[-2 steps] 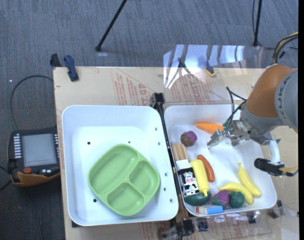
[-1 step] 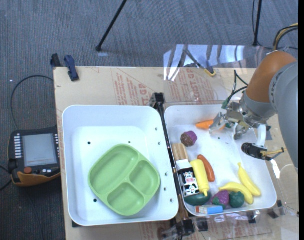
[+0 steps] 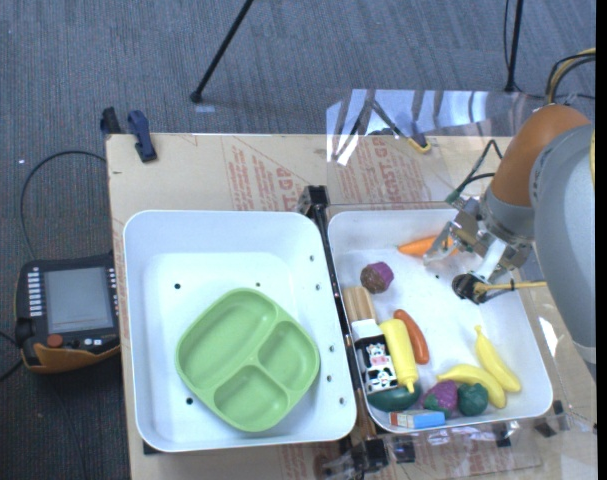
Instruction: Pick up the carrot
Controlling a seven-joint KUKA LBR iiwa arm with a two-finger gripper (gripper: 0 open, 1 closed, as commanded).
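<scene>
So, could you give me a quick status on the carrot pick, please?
Gripper low over right bin. Carrot beside it, not lifted. Nothing blocking.

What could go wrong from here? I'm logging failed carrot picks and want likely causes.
1. The carrot lies near the right bin's far wall, partly hidden by the gripper, so a misaligned closure could pinch its tip and let it slip.
2. That wall leaves little room; a finger might hit it.
3. The purple ball sits nearby and could get nudged.
</scene>
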